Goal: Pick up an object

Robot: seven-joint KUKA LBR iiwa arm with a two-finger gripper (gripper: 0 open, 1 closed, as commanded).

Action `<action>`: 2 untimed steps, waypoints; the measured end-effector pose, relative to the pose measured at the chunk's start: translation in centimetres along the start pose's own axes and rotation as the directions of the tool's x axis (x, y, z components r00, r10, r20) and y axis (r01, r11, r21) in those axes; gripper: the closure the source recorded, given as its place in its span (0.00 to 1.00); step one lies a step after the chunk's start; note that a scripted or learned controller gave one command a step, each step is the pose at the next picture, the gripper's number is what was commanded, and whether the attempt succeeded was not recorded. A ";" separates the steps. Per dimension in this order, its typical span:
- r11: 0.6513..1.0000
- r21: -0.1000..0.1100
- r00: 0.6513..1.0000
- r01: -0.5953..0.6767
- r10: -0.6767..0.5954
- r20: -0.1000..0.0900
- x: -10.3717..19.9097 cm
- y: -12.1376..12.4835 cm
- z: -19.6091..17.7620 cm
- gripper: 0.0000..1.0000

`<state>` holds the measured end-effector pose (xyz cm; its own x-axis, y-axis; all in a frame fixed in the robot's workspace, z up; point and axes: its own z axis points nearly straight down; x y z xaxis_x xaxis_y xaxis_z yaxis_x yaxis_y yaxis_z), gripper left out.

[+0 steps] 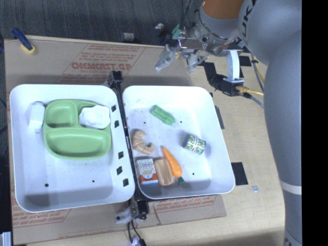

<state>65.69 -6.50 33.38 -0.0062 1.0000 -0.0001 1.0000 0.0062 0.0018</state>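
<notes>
Hovering past the far rim of the right bin (221,137), my hand (177,58) hangs with fingers apart, holding nothing. The green pickle (163,115) lies nearest, below it in the bin, its long axis running diagonally.

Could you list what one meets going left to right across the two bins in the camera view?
White block → green divided plate → white lump on the plate → croissant → green pickle → green can.
</notes>
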 end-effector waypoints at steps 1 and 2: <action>1.000 0.009 1.000 0.002 -0.002 0.000 12.0 -0.1 13.6 0.00; 1.000 0.004 1.000 0.000 0.000 -0.003 15.6 -1.5 19.7 0.00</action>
<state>64.09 9.05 13.68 -0.0057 1.0000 0.0025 1.0000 0.0057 -0.0023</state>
